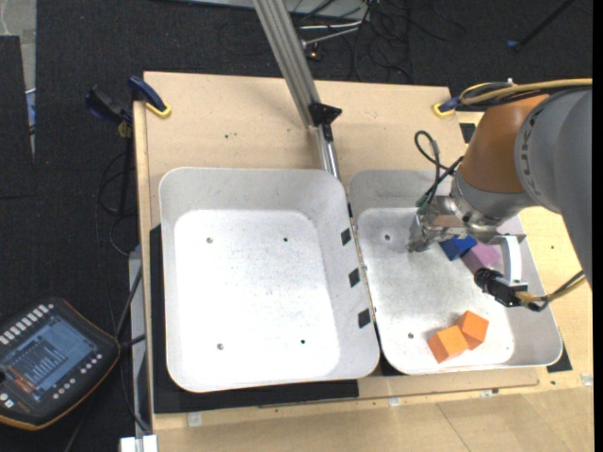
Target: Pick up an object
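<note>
Arm comes in from the right, orange band above the wrist, and hangs over the right bin. Tool is low over the upper middle of that bin's floor, tips near the white surface. Can't tell whether it is released or clenched; nothing visible between the tips.

Objects in the right bin:
- blue block just right of the tool, partly under the wrist
- pale purple piece touching the blue block on its right side, near the bin's right wall
- two orange blocks at the lower right: bigger one and smaller one, touching each other, well apart from the tool

Left bin sits beside the right one, rims overlapping in the middle.

Both bins rest on the tan wooden table. A slanted metal pole runs from the top down to the gap between the bins. Black cable loops off the wrist. Teach pendant lies on the floor at lower left.
</note>
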You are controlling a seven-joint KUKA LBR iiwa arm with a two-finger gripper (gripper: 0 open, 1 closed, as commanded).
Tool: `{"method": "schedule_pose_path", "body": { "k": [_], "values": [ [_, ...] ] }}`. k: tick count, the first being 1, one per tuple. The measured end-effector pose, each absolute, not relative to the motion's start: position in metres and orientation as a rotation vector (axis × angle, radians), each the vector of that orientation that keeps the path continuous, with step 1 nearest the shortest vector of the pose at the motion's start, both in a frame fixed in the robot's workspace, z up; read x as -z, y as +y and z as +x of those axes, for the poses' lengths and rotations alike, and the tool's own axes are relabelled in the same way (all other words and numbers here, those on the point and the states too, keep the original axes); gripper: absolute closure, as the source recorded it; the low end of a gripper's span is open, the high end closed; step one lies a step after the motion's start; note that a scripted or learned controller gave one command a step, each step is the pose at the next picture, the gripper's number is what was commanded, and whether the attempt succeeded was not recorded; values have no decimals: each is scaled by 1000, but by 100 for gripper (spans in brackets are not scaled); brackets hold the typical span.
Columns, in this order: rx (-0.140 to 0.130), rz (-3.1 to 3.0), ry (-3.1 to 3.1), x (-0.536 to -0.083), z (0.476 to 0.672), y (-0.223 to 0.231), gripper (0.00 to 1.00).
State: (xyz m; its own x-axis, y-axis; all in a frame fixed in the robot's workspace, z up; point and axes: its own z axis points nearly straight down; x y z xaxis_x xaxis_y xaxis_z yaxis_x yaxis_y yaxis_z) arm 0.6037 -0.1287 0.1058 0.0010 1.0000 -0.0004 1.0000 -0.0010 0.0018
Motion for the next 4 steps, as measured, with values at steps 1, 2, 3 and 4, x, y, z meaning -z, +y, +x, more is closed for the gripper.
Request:
{"method": "schedule_pose_path", "body": {
  "k": [1, 2, 3, 4],
  "values": [
    [-5, 2216, 2220, -149, 606, -126, 100],
    [-6, 2215, 2218, -212, 611, -131, 100],
    [-1, 2217, 2222, -209, 611, -131, 100],
    [-3, 2214, 2230, -220, 608, -78, 100]
  ]
}}
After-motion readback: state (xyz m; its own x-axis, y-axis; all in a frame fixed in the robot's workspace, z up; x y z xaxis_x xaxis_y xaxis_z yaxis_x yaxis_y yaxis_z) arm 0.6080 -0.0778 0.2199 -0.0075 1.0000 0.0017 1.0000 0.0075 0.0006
